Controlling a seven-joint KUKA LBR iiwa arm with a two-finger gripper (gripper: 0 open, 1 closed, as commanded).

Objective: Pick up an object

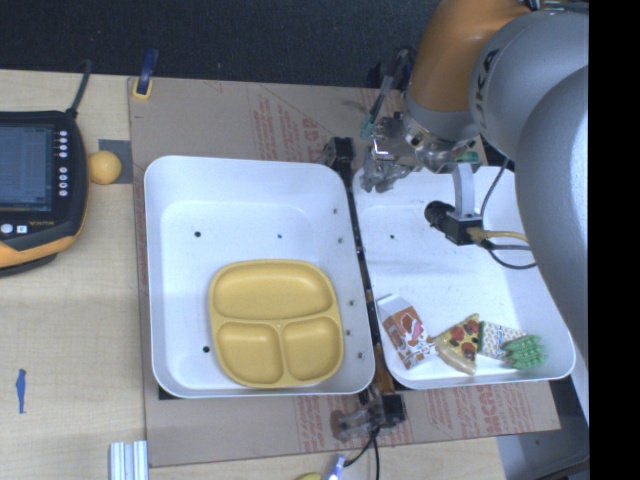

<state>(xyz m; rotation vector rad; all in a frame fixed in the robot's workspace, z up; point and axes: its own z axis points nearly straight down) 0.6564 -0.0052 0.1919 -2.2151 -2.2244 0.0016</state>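
1. The arm [520, 78] reaches in from the right, its gripper [383, 173] poised over the far-left corner of the right bin [420, 238], beside the wall it shares with the left bin [170, 268].

2. Whether the tool is open or closed cannot be told; it is too small and cluttered to read, and nothing is visibly held in it.

3. The pickable things lie well apart from it, at the right bin's near edge: a carton [404, 332], a pizza slice [461, 340] and a green toy [524, 350], packed close, the carton and slice apparently touching.

4. A yellow tray [274, 321] sits in the left bin, alone.

5. Risk: a descent where the gripper hangs now likely closes on bare floor, since no object lies below it.

6. Risk: so near the wall and the dividing strip, a drop could strike the rim or nudge the bin.

7. Risk: among the crowded toys, a grasp could catch two at once or push one against the near wall.

8. Risk: the flat slice may slip out, offering little to pinch.
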